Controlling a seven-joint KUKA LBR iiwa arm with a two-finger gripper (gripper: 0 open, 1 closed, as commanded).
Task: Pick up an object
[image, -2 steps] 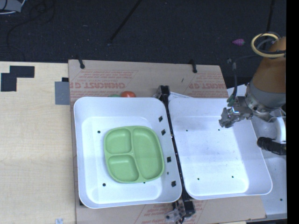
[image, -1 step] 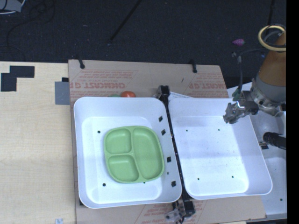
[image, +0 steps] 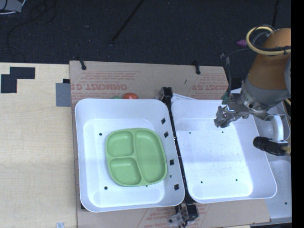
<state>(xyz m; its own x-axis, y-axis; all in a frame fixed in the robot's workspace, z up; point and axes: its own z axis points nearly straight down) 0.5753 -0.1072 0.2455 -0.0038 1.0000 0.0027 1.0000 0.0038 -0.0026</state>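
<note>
A light green plate (image: 136,156) with three compartments lies flat in the middle of the left bin (image: 90,122). My gripper (image: 222,121) hangs over the upper right part of the right bin (image: 256,184), near its back wall. It is far to the right of the plate, and I see nothing held in it.
A small red-orange thing (image: 129,96) and a bit of green (image: 115,97) peek out behind the left bin's back rim. A black divider (image: 172,141) runs between the two bins. Both bins rest on a cardboard sheet (image: 142,82).
</note>
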